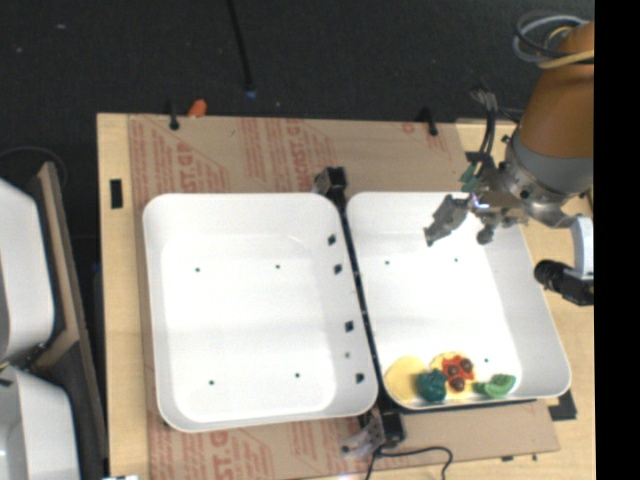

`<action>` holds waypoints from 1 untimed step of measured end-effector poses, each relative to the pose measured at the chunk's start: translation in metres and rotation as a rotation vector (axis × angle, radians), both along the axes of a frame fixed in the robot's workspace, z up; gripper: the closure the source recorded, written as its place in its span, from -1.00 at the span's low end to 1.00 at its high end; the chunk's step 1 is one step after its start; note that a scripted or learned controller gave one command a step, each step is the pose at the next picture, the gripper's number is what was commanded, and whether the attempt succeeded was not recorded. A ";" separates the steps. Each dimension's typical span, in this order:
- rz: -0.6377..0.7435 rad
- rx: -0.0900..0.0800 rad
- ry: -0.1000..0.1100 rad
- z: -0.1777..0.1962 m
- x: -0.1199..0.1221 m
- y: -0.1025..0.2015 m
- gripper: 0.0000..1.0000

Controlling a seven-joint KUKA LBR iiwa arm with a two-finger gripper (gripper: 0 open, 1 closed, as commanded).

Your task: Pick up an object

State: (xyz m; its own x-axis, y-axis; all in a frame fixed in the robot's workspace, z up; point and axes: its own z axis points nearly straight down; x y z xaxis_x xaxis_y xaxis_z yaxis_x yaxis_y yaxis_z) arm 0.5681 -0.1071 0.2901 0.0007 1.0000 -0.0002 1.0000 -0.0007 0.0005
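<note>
Nestling together: small, perhaps rubbery toys (452, 376)

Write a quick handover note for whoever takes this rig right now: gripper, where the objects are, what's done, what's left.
Gripper: above the far part of the right bin, nothing visible between its fingers; open or shut unclear.
Objects: a small cluster at that bin's near edge, with a yellow piece, a teal piece, a red piece and a green piece.
Done: nothing picked.
Left: reach the cluster, grasp one, lift.
</note>
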 end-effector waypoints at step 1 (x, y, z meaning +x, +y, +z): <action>-0.007 0.000 0.010 -0.110 -0.046 -0.068 -1.00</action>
